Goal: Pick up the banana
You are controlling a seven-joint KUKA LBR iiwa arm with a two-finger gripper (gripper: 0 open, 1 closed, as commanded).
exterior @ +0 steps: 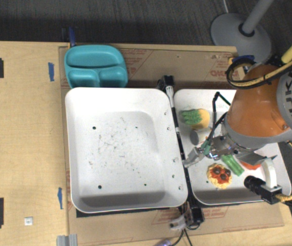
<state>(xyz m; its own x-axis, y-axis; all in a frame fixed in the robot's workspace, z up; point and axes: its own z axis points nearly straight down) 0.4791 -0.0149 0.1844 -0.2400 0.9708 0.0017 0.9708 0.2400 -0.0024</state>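
The banana cannot be told for certain. The arm (pixel 258 111) covers much of the right bin (pixel 284 183), hiding what lies beneath it. The 1 mostly yellow thing in plain sight is a short, plump piece (pixel 195 118) with a green leafy end. It lies on its side in that bin's far left part, green end to the left, and looks more like corn.

Right bin (pixel 284 181) half under arm (pixel 258 111)
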